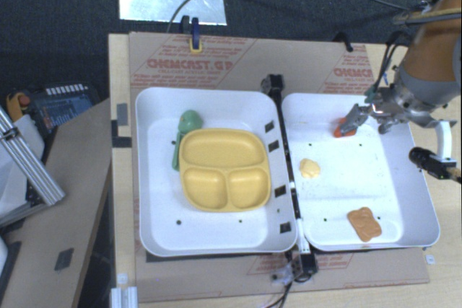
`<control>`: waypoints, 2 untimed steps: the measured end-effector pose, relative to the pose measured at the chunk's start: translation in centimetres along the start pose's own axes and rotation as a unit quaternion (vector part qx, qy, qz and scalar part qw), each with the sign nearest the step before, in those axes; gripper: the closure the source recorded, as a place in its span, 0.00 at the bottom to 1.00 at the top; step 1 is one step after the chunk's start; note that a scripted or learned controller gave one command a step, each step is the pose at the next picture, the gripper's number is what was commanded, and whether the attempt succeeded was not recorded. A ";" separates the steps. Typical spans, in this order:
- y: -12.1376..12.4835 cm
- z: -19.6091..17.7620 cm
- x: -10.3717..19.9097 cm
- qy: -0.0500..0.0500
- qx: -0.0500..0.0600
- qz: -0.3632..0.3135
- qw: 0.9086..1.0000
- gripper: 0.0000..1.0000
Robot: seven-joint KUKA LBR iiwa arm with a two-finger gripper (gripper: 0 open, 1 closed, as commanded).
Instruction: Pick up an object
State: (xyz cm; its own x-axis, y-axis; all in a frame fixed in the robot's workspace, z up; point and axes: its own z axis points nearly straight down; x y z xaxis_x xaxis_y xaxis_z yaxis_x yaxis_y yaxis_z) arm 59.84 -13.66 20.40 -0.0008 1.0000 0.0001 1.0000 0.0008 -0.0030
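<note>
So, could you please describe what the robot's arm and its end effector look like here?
The arm is a rounded grey body with an orange band above the wrist. Dark cables run down its side. The end effector is a small metallic grey assembly with slim grey fingers. No lettering or markings are legible on it.

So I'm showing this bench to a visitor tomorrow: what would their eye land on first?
Most likely the big yellow divided tray sitting in the left bin, with a green object poking out past its upper left edge. Next, the gripper at the top of the right bin, right at a small orange-red object. A pale yellow lump and a tan piece lie loose in that same bin.
</note>
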 end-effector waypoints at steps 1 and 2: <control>-0.6 4.4 0.2 0.000 0.000 0.000 1.000 0.00; -0.7 9.6 1.3 0.000 -0.001 -0.002 1.000 0.00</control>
State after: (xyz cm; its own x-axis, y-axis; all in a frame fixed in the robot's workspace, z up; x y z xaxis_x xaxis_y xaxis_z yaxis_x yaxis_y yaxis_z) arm 59.08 -12.38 10.80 -0.0039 1.0000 0.0007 1.0000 0.0039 -0.0018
